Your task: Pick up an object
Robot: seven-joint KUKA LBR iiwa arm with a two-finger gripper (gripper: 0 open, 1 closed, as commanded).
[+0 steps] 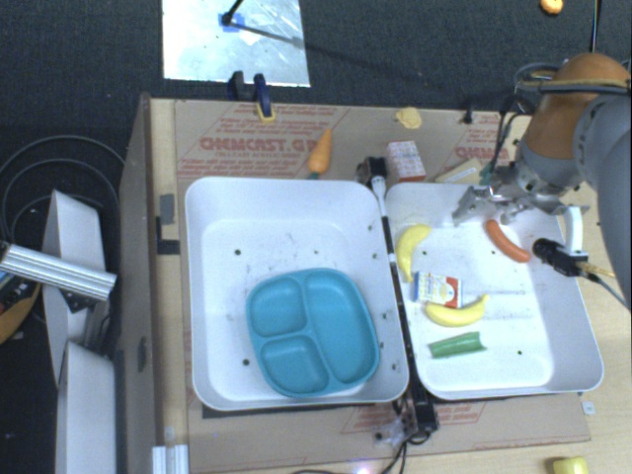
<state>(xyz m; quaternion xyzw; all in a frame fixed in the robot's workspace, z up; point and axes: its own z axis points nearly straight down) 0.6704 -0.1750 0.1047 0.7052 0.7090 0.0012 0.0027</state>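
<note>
Camera view, looking down at a slant, showed the grey arm with its orange band reaching in from three o'clock, its two-finger gripper (494,203) hanging over the far end of the right-hand shallow white plastic bin (578,358). Whether it was released or clenched could not be told; nothing showed between its tips.

Several candidates lay in that bin. A small orange-red sausage-shaped toy (508,242) lay just beside the gripper, toward five o'clock from it. A short yellow banana-like piece (409,248) lay at the bin's nine o'clock wall, a small white printed carton with red and blue marks (436,288) sat near the bin's centre, a curved yellow toy banana (456,312) touched the carton's six o'clock side, and a flat green bean-shaped piece (455,345) lay beyond that toward six o'clock. The left-hand white bin (212,363) bore a blue three-compartment plastic tray (312,332).

By my judgement the approach was in hand, with no grasp made. The sausage toy seemed the likeliest target; the next move would call for shifting slightly toward five o'clock, descending astride its narrow width, then closing.
</note>
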